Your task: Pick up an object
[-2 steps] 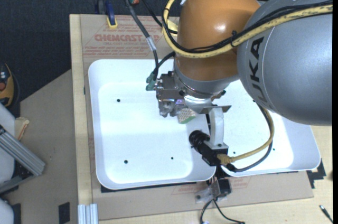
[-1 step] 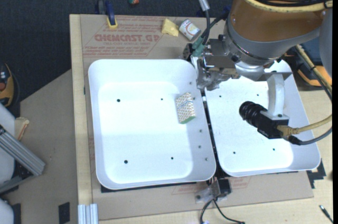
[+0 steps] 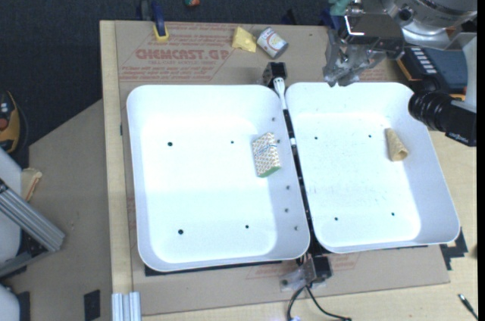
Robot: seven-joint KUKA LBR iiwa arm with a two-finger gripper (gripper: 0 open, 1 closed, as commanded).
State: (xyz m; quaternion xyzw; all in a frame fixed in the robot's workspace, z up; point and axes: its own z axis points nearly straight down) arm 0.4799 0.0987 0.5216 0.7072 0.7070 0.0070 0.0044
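Cables [image 3: 307, 297] are seen at the desk's front edge, a patterned packet [image 3: 266, 154] in the left bin [image 3: 151, 236], a cork [image 3: 395, 144] in the right bin [image 3: 432, 225], while the fingers' [image 3: 342, 73] state cannot be told.

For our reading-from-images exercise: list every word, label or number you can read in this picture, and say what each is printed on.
"CHEMCAST G P" in red, on the brown board behind the bins; the last letters are unclear.
Smaller red lines under it on the board: too blurred to read.
Small box on the board: any print too small to read.
Patterned packet in the left bin: no legible text.
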